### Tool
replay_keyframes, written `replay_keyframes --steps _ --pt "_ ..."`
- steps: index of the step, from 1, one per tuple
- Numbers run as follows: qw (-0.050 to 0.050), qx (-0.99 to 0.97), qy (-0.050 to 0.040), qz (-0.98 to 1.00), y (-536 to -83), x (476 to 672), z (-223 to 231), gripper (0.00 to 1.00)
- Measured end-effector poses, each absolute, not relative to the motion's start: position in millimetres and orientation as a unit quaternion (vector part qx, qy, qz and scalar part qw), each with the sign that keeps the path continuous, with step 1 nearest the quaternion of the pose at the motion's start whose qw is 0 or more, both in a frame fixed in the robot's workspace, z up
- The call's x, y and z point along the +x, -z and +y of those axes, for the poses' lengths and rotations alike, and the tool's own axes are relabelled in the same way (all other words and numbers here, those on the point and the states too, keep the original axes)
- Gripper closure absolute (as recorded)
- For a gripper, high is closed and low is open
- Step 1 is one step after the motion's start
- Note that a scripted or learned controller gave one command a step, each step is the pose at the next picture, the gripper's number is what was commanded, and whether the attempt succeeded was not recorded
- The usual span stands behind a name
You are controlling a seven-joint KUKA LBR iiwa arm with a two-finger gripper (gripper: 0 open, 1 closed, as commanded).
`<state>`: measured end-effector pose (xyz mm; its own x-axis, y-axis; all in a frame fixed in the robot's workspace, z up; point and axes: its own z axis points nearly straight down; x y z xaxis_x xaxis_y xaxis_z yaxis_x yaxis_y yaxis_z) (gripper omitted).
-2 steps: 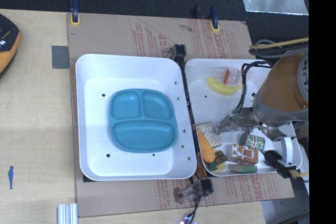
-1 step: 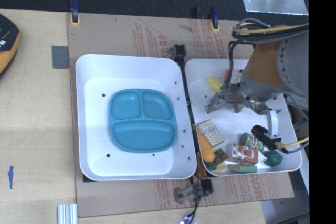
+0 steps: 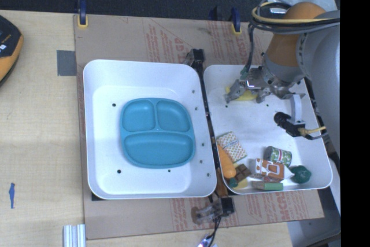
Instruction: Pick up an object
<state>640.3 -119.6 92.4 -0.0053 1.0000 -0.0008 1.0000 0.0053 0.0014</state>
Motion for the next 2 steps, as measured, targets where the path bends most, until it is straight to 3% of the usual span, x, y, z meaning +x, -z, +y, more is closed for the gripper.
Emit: replay_keyframes --steps 1,2 --pt "-0.002 0.705 0.0013 0.710 -92 656.7 -132 0.00" --pt "0.000 0.706 0.0013 0.708 -92 656.1 -150 0.00"
